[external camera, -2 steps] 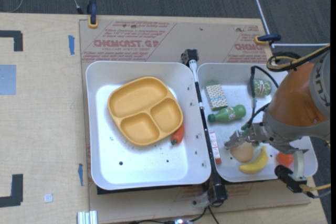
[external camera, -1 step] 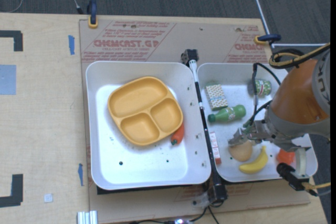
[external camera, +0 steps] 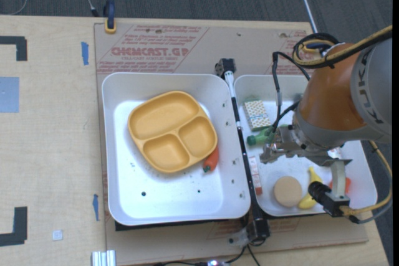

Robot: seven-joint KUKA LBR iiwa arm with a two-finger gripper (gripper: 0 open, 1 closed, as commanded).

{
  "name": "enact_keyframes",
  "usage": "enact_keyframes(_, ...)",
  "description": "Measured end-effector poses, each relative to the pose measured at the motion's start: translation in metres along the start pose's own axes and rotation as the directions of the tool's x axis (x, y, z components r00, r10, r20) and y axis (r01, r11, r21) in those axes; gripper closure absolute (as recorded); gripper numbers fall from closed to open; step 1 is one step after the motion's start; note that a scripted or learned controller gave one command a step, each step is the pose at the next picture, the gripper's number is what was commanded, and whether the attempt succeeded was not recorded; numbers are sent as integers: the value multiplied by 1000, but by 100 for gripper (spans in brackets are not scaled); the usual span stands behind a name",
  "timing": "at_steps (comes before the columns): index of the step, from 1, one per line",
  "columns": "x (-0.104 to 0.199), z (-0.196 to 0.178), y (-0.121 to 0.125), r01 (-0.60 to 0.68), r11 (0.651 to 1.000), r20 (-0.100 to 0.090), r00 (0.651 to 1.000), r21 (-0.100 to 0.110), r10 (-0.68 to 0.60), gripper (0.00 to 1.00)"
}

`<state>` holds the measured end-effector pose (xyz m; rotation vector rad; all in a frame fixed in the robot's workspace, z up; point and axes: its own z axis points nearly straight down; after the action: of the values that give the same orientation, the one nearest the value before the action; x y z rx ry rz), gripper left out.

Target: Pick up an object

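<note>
My gripper (external camera: 278, 150) hangs over the right bin (external camera: 368, 193), mostly covered from above by the orange wrist band and grey arm. Its metal end sits just right of a green object (external camera: 259, 136) and above a tan round disc (external camera: 287, 190). A patterned packet (external camera: 256, 113) lies at the back of that bin. Near the front, yellow banana-shaped pieces (external camera: 310, 199) lie next to the disc, and a small red piece (external camera: 346, 184) shows by the arm. I see nothing held between the fingers.
The left bin (external camera: 118, 190) holds a yellow divided plate (external camera: 171, 131) with a small orange-red carrot-like item (external camera: 211, 162) at its right edge. The divider between the bins (external camera: 240, 134) runs close to the gripper's left. Cables loop above the arm (external camera: 312, 47).
</note>
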<state>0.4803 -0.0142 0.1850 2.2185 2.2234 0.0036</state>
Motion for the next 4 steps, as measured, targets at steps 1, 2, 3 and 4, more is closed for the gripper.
enact_keyframes(1, -1, 0, 0, -1, 1000, 1, 1000, 1, 1, 0)
enact_keyframes(2, -1, 0, 0, -1, 1000, 1, 1000, 1, 1, 0)
enact_keyframes(3, -1, 0, 0, -1, 1000, 1, 1000, 1, 1, 0)
enact_keyframes(4, -1, 0, 0, -1, 1000, 1, 1000, 1, 1, 0)
